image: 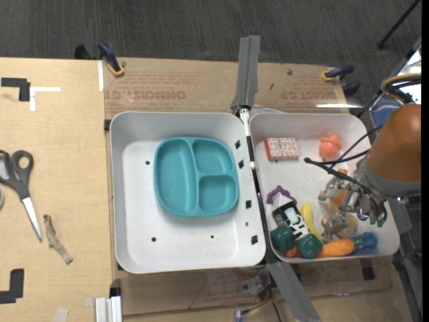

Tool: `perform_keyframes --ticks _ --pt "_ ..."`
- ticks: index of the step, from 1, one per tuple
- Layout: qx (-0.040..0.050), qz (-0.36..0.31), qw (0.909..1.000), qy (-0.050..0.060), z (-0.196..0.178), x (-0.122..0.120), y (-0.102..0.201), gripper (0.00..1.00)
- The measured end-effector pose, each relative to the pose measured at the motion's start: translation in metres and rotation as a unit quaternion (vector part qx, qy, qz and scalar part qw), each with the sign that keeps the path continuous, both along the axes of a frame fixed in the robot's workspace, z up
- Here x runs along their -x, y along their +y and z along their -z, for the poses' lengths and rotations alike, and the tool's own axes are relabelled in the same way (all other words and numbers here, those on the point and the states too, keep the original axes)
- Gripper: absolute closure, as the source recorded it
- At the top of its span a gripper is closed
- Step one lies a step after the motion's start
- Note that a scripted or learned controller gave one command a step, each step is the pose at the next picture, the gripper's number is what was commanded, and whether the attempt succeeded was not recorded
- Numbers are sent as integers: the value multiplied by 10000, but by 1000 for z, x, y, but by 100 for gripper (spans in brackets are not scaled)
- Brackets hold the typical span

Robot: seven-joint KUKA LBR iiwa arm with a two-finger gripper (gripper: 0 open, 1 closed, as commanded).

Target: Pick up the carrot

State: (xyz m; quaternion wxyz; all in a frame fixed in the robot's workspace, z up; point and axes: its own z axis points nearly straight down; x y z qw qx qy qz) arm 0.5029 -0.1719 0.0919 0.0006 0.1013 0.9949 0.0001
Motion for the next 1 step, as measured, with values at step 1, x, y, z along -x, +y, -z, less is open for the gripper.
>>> perform_keyframes --ticks 1 --pt "1 2009 9796 -5 -1 24 -32 0"
